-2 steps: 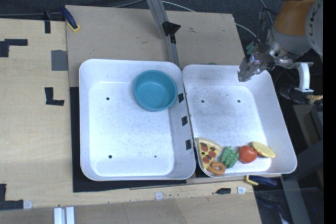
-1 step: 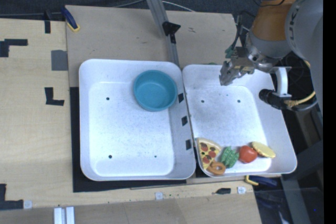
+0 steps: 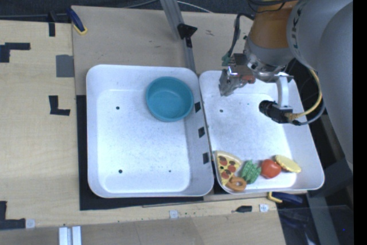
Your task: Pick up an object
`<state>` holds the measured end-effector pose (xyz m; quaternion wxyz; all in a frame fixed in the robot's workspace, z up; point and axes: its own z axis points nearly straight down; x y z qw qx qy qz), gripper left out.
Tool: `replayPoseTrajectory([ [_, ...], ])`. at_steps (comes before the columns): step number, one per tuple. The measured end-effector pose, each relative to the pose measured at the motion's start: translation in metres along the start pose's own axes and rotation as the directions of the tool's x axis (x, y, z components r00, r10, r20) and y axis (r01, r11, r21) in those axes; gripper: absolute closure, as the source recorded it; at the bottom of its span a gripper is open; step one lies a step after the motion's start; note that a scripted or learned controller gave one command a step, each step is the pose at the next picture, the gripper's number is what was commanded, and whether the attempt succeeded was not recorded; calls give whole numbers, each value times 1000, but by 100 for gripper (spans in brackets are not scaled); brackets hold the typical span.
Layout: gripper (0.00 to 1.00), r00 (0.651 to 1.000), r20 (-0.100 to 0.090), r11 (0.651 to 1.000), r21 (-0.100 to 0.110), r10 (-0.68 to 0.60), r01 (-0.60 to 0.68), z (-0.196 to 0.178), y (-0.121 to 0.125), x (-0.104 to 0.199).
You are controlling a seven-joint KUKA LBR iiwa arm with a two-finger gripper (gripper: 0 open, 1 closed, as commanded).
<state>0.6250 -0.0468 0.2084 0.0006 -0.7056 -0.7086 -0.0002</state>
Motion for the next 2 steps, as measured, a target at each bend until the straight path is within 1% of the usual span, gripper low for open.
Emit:
replayPoseTrajectory([
  [1,100,1000,0,1000,0,-1,1,-2,-9,62],
  [2,100,1000,0,1000,-1,-1,1,-18,-6,118],
])
